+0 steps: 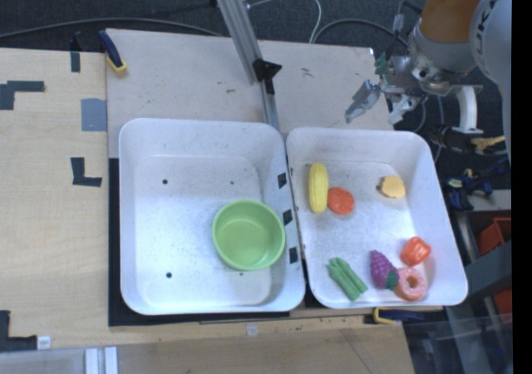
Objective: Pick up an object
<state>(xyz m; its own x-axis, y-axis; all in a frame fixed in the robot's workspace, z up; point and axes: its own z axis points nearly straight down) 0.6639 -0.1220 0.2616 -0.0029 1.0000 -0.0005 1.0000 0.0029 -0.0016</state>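
Objects for picking lay in the right white plastic bin (432, 166): a yellow toy corn cob (317, 187) touching a round orange-red toy tomato (341, 201), a small yellow toy piece (392, 188), a red toy pepper (415, 251), a purple grape bunch (381, 268), a pink doughnut (411, 283) and a green ridged vegetable (347, 278). Above that bin's far rim, the hand (371, 100) hung with nothing between its fingers; whether they were spread could not be told. A light green plastic bowl (248, 235) sat in the left white bin (137, 198).

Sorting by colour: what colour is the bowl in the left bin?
Light green bowl; camera view.
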